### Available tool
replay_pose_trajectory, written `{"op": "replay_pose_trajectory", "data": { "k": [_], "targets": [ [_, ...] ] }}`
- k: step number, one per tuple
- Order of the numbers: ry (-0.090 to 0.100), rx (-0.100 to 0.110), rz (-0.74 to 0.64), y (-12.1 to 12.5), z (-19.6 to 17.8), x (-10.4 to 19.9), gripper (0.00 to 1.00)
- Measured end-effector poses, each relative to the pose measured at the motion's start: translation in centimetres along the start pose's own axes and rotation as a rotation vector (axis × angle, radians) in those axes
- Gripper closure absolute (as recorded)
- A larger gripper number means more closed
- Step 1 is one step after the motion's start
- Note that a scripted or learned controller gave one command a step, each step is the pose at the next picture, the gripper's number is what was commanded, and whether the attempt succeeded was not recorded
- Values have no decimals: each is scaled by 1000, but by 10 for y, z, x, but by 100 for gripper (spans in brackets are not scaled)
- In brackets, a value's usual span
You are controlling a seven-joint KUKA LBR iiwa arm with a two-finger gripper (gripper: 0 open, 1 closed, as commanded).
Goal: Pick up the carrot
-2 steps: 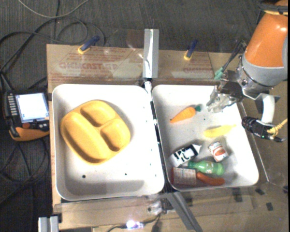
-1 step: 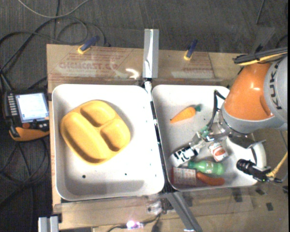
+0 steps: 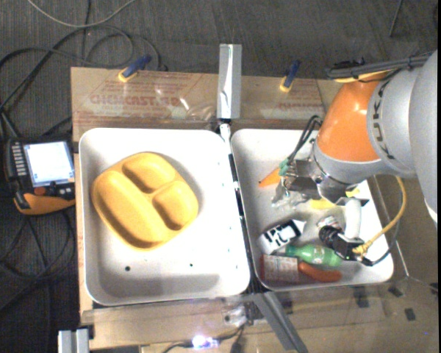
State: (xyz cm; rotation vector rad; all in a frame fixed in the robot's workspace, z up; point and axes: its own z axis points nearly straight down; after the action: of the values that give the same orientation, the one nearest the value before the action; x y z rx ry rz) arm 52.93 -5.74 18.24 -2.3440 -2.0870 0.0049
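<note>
- You have the carrot [image 3: 270,176] lying in the right bin [image 3: 253,197], near its upper left, an orange tip showing just left of the gripper [image 3: 290,187].
- The gripper sits low over the right bin, beside the carrot; you cannot tell from this angle how its fingers stand.
- Below it you see a black-and-white pack [image 3: 282,233], a green bottle [image 3: 314,254] and a red item [image 3: 320,273].
- The left bin [image 3: 110,271] holds a yellow divided plate [image 3: 145,199].
</note>
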Motion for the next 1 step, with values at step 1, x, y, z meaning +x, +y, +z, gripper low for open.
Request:
{"op": "replay_pose_trajectory", "data": {
  "k": [1],
  "targets": [
    [-4,-2,56,55,-60,24,100]
  ]
}}
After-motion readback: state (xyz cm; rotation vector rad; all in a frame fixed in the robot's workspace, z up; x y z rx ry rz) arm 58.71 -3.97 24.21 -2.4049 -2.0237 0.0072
